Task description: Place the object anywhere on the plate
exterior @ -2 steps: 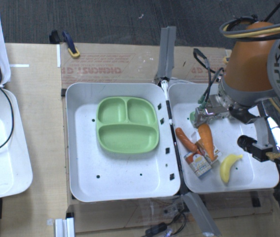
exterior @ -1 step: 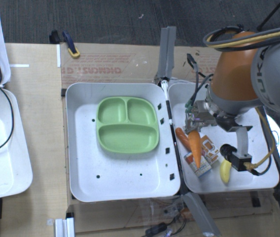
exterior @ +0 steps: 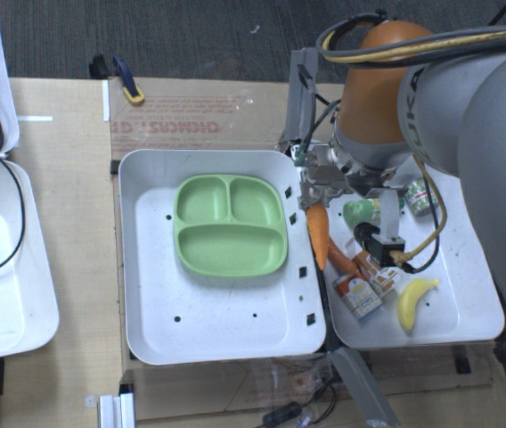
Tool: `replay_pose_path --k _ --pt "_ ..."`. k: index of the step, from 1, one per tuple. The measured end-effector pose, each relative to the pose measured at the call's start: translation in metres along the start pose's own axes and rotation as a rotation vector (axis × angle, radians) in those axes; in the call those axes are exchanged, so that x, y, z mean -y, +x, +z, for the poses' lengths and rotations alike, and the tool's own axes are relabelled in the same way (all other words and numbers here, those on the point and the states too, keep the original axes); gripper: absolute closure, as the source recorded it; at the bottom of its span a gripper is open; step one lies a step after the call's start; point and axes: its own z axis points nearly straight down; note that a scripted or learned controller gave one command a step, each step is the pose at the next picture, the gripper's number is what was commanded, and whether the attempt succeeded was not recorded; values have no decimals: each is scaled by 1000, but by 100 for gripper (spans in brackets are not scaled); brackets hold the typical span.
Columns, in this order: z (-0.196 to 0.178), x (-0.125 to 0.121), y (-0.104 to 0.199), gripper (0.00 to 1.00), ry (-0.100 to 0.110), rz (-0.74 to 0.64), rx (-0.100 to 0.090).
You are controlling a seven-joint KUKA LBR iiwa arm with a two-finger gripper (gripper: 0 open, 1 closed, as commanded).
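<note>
A light green plate (exterior: 231, 226) with three compartments lies in the left white bin (exterior: 150, 319), towards its back. An orange carrot (exterior: 318, 235) lies lengthwise along the left edge of the right bin (exterior: 471, 315), close to the wall between the bins. My gripper (exterior: 313, 188) hangs straight over the carrot's far end, at or just above it. The wrist hides where they meet, so I cannot see whether it has the carrot.
The right bin also holds a yellow banana (exterior: 416, 301), a small printed carton (exterior: 361, 293), a green item (exterior: 360, 211) and a small can (exterior: 420, 198). The grey arm covers the bin's back. Another white container (exterior: 4, 310) stands at far left.
</note>
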Motion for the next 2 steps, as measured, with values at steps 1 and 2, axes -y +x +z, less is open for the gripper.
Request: replay_pose_path --k 1,2 --pt "14 -31 6 100 -1 44 0" --pt "14 -31 6 0 -1 44 0"
